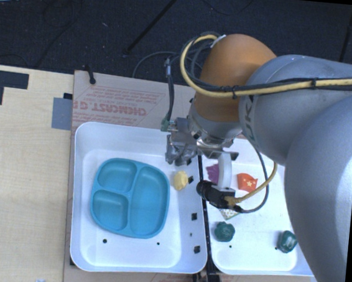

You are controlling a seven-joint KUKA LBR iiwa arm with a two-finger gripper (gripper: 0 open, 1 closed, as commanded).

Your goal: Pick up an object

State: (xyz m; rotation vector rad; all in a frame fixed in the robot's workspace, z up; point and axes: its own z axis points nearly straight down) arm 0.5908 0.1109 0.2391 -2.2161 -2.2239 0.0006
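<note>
Grey metal of the pincer (181, 151) hangs over the dividing wall between the two bins, just above a small yellow object (180, 181); whether it is open or closed I cannot tell. This looks like the approach step: next it must descend squarely onto that piece. The left bin (77, 246) holds a blue divided plate (130, 197); the right bin (256, 268) holds two teal objects (224, 231), an orange piece (247, 181) and a purple one (212, 171).
</note>
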